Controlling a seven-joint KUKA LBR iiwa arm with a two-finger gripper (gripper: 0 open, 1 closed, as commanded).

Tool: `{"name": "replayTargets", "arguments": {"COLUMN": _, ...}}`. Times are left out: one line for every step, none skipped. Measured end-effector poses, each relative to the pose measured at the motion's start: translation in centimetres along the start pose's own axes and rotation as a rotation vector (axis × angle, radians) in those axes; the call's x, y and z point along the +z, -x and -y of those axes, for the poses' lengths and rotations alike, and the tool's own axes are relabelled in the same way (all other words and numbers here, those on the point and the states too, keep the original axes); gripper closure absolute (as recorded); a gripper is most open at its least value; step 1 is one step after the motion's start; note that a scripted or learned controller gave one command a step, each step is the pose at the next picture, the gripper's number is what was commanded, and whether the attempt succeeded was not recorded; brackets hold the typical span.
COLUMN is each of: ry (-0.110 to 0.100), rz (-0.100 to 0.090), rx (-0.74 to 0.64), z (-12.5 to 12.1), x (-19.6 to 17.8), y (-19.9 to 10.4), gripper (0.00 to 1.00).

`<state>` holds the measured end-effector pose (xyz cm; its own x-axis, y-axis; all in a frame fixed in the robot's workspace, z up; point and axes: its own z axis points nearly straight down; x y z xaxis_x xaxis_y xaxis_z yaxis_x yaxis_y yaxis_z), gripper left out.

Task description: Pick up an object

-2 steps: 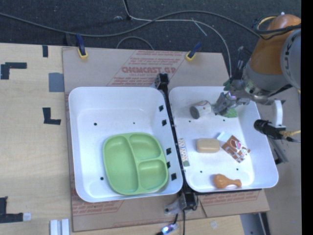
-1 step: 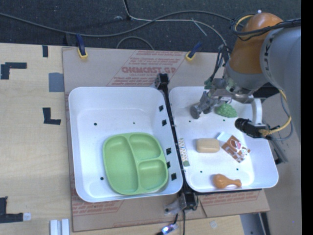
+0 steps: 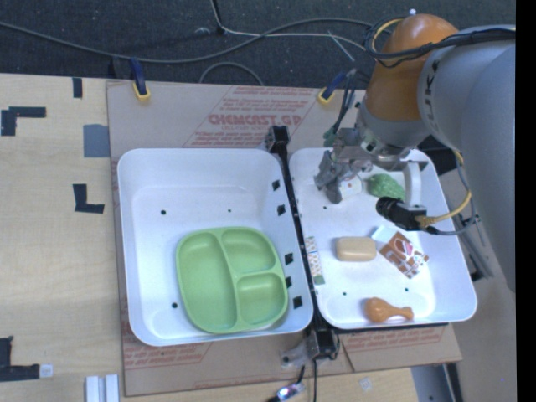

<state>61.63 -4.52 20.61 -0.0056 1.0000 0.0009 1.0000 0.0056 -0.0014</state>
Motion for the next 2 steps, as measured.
{"name": "replayTargets", "arguments": {"ry": 0.0, "rz": 0.0, "rx": -0.001, "z": -1.5, "x": 0.5, "y": -5.5, "gripper": 1.0}}
{"name": "replayTargets", "arguments": {"ry": 0.002, "rz": 0.0, "rx": 0.0, "z": -3.3, "x": -1.5, "y": -10.3, "gripper": 1.0}}
